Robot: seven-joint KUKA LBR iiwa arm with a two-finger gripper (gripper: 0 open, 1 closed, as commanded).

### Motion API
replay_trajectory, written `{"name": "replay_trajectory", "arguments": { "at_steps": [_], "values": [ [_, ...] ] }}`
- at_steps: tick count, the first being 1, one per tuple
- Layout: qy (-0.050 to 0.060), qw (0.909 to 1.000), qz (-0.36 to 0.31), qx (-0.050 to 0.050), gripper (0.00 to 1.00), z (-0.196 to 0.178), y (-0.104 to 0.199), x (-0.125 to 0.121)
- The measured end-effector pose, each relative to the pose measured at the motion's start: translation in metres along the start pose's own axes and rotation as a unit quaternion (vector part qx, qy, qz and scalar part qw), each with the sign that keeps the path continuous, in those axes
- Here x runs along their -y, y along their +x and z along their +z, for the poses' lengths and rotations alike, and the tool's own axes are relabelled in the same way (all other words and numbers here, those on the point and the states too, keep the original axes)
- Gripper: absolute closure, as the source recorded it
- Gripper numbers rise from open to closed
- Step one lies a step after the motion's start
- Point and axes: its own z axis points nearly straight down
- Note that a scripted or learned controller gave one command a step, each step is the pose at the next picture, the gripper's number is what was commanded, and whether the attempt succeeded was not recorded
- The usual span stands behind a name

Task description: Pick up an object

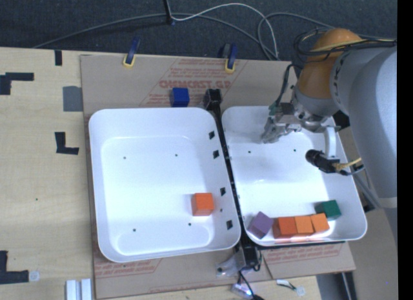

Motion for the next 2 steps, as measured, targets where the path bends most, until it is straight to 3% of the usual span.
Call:
{"name": "replay_trajectory", "arguments": {
  "at_steps": [2],
  "values": [
    [-0.002,1.0000,0.000,0.000,1.00,-0.099,0.004,0.005]
  ]
}}
